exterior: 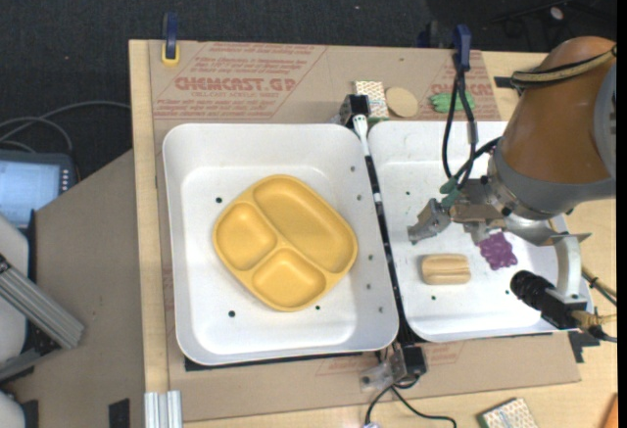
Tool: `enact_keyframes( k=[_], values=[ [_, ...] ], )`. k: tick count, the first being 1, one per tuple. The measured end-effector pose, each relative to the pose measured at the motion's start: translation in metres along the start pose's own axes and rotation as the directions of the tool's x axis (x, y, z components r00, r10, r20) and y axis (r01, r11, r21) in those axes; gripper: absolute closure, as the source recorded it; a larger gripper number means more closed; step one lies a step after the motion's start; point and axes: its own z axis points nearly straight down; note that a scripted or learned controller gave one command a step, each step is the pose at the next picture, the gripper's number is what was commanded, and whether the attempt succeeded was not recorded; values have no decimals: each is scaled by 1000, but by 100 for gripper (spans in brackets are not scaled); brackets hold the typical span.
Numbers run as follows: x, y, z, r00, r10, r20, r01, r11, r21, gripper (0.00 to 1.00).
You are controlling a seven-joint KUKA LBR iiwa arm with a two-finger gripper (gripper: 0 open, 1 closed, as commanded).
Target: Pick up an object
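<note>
In the right bin lie a tan bun-shaped piece and, just to its right, a small purple bunch. My gripper hangs over this bin, a little above and left of the tan piece, pointing toward the divider between the bins. I see nothing held in it. The grey wrist and orange arm body cover the bin's right part. A yellow three-compartment plate rests in the middle of the left bin.
Beyond the bins' far edge, on the cardboard, sit a tan disc, a green item and a small checkered piece. A black cable drops across the right bin's far side. Blue clamps hold the board's back edge.
</note>
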Motion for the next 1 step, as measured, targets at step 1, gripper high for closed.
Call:
enact_keyframes(
  k=[1],
  values=[
    [-53,-1,56,1000,5,1,-5,1000,4,0]
  ],
)
